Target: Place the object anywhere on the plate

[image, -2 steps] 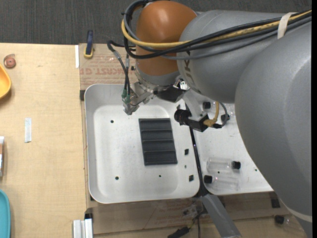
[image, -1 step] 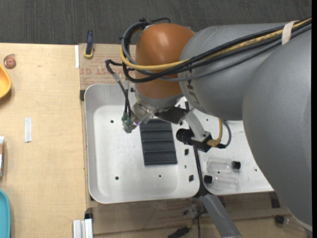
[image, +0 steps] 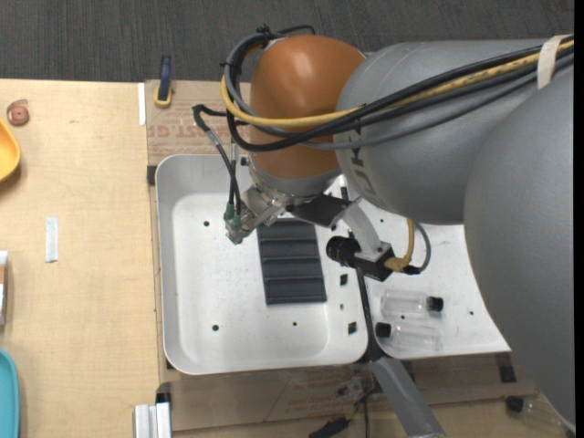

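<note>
My arm reaches in from the right, and its orange band and wrist hang over the left white bin (image: 187,272). Below the wrist a dark ribbed rectangular block (image: 293,263) points down over the bin's middle; I take it for my gripper (image: 293,265), seen from above. Whatever lies under it is hidden. In the right bin (image: 470,322), clear plastic pieces with black caps (image: 411,320) lie near the front left corner. I cannot make out a plate in either bin.
Left of the bins is a wooden bench top (image: 82,245). On it are a yellow thing (image: 5,153) at the left edge, a teal thing (image: 5,398) at the bottom left and a small white strip (image: 51,240). Cables loop around the wrist (image: 228,135).
</note>
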